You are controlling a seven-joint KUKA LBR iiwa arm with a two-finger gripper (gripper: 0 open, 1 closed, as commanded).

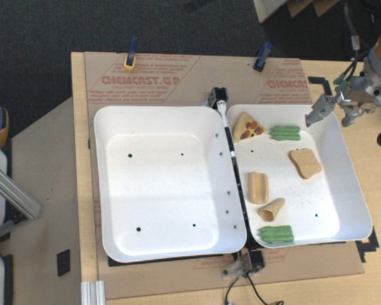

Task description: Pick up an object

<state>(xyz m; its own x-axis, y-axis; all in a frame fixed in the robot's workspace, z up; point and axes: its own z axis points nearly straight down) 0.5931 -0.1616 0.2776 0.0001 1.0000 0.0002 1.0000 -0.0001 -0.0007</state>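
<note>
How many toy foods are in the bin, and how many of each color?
Green: 2, the green bean piece and the green piece at the near edge.
Tan or brown: 3, the bread slice, the bread roll and the cone.
Yellow with red: 1, the pizza slice.
Total: 6, all in the right bin.

Blue clamps (262, 56) on brown board (178, 75)

bench: my work surface (82, 170), pale wood | directly on it: brown cardboard sheet (178, 75) with red print | on the sheet: left white bin (108, 189) and right white bin (349, 189), touching side by side | two clamps, yellow (131, 59) and blue (263, 56), at the sheet's far edge
</note>
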